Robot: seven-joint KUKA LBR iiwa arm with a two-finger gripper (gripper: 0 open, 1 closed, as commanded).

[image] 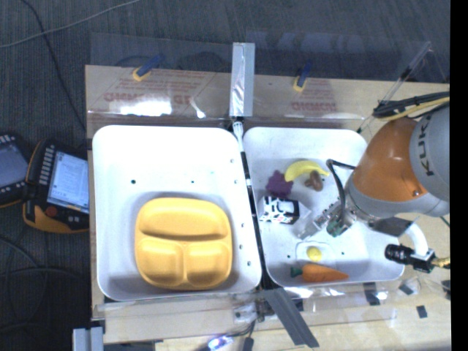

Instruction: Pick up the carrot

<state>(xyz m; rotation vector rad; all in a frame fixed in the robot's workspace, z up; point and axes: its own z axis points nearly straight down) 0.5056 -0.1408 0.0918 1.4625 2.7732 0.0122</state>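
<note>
Orange carrot with green top (322,273) is lying in right white bin (351,141), gripper (316,225) hovering above it; I'm not seeing jaw state.

Glossy white plastic bins (117,269) on a matt wooden surface (344,93); the left bin holds a smooth, shiny yellow plastic tray (184,241), the right a matt orange carrot (324,273).
</note>
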